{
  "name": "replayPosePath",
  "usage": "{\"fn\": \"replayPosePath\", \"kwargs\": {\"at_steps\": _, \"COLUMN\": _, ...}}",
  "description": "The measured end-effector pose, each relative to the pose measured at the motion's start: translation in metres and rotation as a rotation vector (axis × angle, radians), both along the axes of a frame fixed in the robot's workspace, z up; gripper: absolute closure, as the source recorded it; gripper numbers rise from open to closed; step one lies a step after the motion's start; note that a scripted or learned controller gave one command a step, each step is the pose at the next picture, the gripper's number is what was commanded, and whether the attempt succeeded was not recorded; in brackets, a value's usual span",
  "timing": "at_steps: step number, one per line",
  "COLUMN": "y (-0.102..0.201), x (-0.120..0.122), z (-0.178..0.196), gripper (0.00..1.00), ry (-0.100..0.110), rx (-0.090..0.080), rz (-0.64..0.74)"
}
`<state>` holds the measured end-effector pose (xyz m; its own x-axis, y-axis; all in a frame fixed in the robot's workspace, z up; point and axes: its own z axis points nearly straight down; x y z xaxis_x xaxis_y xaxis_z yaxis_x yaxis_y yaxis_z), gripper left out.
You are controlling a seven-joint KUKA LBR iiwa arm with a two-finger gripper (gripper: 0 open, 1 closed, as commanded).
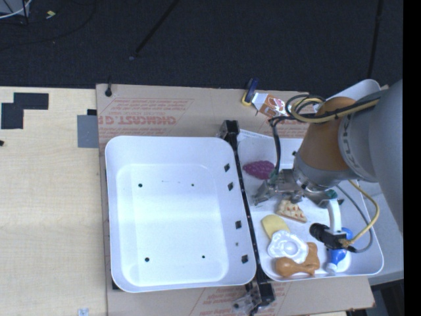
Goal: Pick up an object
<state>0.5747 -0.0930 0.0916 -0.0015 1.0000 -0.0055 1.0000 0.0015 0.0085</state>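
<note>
Fingers [279, 191] low in right bin [368, 266], grip unclear, purple toy [259, 169] and cracker [291, 210] close beside

My light wood worktop [46, 196] carries a brown cardboard sheet [164, 110] with printed lettering, and dark carpeted floor [197, 31] with loose cables [20, 5] lies beyond.

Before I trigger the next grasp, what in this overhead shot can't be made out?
- Gripper: finger state unclear, small and dark against the right bin.
- Cracker-like piece: touching the gripper or just below it, cannot tell.
- Right bin's far right part: hidden under the arm.
- Purple object: too blurred to identify.
</note>
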Motion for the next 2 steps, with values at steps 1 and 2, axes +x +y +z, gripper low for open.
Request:
{"fn": "replayPosePath", "kwargs": {"at_steps": 1, "y": -0.004, "x": 0.001, "z": 0.012, "gripper": 1.00, "ry": -0.003, "rx": -0.003, "rz": -0.004}}
{"fn": "replayPosePath", "kwargs": {"at_steps": 2, "y": 0.056, "x": -0.059, "z": 0.100, "gripper": 1.00, "ry": 0.011, "rx": 0.009, "rz": 0.003}}
